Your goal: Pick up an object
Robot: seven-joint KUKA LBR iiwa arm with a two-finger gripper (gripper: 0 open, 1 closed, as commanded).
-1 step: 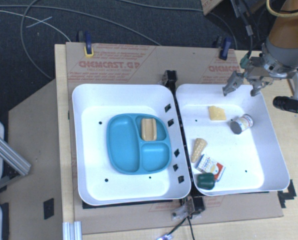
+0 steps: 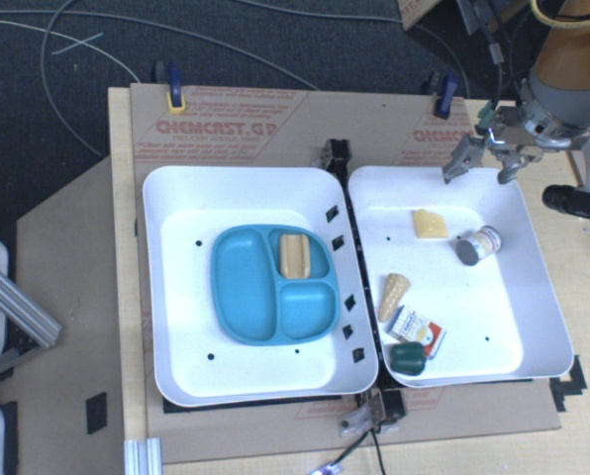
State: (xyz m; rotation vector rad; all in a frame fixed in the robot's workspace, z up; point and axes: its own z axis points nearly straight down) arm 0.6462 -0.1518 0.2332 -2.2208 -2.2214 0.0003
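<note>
Cardboard-topped bench [image 2: 275, 127] on dark carpet [image 2: 57, 87]; end effector [image 2: 483, 161] fingers spread, empty, above right bin [image 2: 533, 295] rim

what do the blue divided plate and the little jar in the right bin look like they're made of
The blue divided plate looks like moulded plastic: uniform matte colour, soft rounded compartment edges. The small jar, lying on its side, seems clear glass or plastic with a grey lid, perhaps metal; too small to be sure.
</note>
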